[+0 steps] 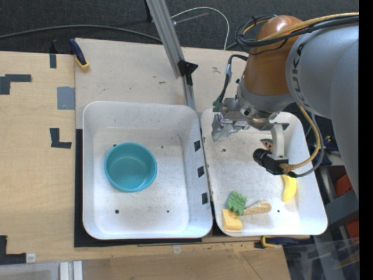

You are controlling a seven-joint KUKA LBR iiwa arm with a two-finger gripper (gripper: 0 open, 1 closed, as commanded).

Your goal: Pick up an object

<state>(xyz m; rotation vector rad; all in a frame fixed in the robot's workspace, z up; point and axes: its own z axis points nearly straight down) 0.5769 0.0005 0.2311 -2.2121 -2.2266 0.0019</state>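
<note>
Small objects wait low in the right bin; the grab has not begun

The green toy (236,202), yellow block (231,221) and tan stick (258,208) cluster at the near edge of the right bin (309,223), with a banana (288,189) just beyond them toward the bin's right wall. The gripper (221,127) hovers over the bin's far left corner, well apart from all four, nothing seen between its fingers; whether they are spread I cannot tell. I judge this the approach step: next it must travel toward the cluster, then descend
</note>
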